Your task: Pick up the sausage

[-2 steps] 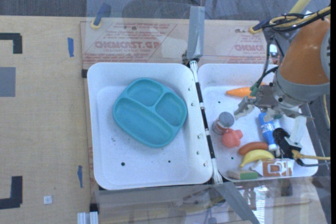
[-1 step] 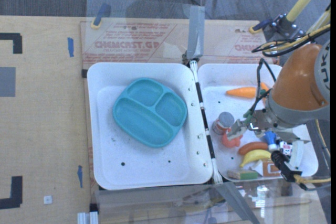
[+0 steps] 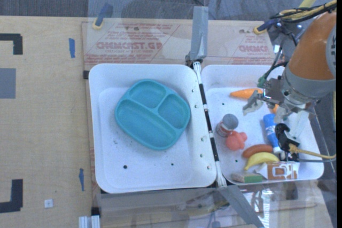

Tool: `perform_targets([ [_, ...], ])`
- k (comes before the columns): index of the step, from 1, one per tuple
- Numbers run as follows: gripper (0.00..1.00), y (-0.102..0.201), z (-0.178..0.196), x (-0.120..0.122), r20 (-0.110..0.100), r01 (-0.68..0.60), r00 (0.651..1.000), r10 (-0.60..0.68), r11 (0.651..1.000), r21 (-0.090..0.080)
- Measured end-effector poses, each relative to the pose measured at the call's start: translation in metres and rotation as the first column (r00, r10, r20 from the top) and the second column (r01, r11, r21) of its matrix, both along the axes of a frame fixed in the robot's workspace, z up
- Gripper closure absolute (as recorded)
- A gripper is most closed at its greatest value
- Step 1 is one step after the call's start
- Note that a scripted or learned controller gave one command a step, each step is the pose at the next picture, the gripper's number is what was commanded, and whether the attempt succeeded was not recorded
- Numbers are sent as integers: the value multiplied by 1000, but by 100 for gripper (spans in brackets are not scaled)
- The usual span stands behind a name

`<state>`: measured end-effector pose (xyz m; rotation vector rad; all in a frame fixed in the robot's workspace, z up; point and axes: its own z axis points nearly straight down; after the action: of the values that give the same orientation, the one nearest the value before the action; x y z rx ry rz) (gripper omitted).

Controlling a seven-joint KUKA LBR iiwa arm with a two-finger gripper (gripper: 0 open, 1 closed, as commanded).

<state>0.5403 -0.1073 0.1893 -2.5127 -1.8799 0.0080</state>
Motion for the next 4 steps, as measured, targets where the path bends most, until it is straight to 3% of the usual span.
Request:
perform_targets([
  [1, 0, 15, -101, -47, 14, 97, 995, -97, 995, 1],
  [2, 100, 12, -93, -48, 12, 104, 995, -104, 995, 1],
  [3, 100, 0, -101, -5, 7, 326, 945, -326, 945, 1],
  [4, 0, 0, -101, -4, 12, 325, 946, -325, 946, 0],
])
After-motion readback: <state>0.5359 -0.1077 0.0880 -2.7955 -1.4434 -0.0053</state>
